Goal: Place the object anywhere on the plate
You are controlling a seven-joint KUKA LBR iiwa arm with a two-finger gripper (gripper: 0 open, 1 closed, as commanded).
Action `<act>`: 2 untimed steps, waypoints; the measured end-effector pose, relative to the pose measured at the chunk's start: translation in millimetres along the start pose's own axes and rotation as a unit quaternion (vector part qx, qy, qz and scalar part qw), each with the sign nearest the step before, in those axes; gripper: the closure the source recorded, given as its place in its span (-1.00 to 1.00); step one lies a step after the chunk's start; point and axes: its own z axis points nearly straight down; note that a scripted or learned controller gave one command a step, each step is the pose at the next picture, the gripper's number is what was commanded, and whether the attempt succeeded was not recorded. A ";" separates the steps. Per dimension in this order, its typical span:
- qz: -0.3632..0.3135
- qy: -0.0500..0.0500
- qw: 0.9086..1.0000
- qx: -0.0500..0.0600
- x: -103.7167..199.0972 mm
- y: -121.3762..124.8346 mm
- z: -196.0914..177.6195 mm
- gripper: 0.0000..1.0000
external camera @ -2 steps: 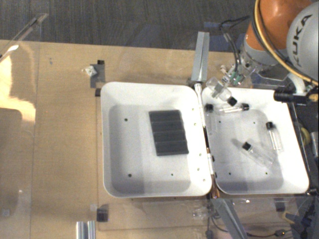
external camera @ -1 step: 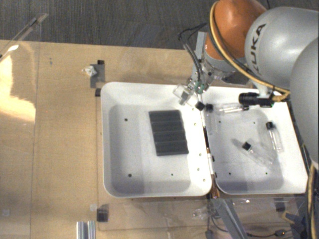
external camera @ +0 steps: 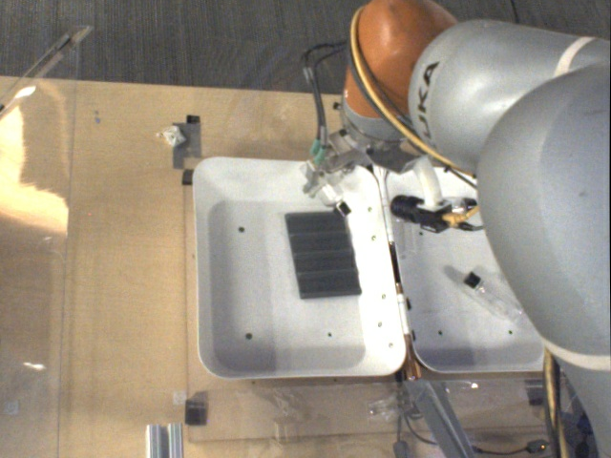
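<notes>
Tool [external camera: 325,175] hangs over the left bin's [external camera: 220,284] far right corner; I cannot tell its state. Just below it I see the dark ridged plate [external camera: 323,255] lying flat, long axis running near-to-far. A small clear object [external camera: 487,292] lies in the right bin [external camera: 449,337].

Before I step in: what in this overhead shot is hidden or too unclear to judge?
- Pincer: small and blurred above the left bin; whether it carries anything is unreadable.
- Right bin: its right part is covered by the arm.
- Small dark item in the right bin: too small to identify.
- Dark ribbed plate: fully visible, its upper corner near the pincer.
</notes>
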 end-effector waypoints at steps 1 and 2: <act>-0.251 -0.001 0.968 -0.001 46.1 24.7 -17.4 1.00; -0.077 0.000 0.997 0.000 114.9 57.1 -9.0 1.00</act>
